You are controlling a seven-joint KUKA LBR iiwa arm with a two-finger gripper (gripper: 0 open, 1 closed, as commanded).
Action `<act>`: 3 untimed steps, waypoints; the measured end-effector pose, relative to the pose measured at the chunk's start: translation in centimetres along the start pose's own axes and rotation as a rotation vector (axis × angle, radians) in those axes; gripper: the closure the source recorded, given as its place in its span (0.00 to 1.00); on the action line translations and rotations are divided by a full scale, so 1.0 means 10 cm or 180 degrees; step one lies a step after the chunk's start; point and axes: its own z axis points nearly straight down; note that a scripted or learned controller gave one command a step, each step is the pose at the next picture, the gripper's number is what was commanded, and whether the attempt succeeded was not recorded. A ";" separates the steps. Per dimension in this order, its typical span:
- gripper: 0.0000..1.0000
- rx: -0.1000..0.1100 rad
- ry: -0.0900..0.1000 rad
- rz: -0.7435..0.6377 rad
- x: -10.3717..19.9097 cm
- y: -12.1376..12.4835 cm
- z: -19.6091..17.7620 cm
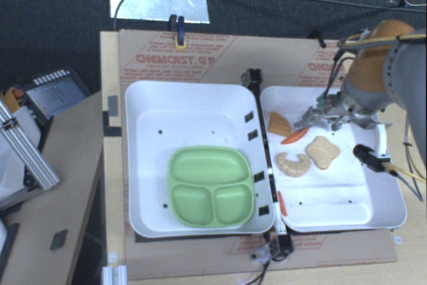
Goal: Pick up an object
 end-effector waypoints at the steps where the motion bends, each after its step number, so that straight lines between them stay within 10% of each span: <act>1: 1.00 -0.0035 0.0000 -0.0006 0.01 0.03 -0.14; 3: 1.00 0.0005 -0.0013 0.0000 -0.03 -0.01 -1.28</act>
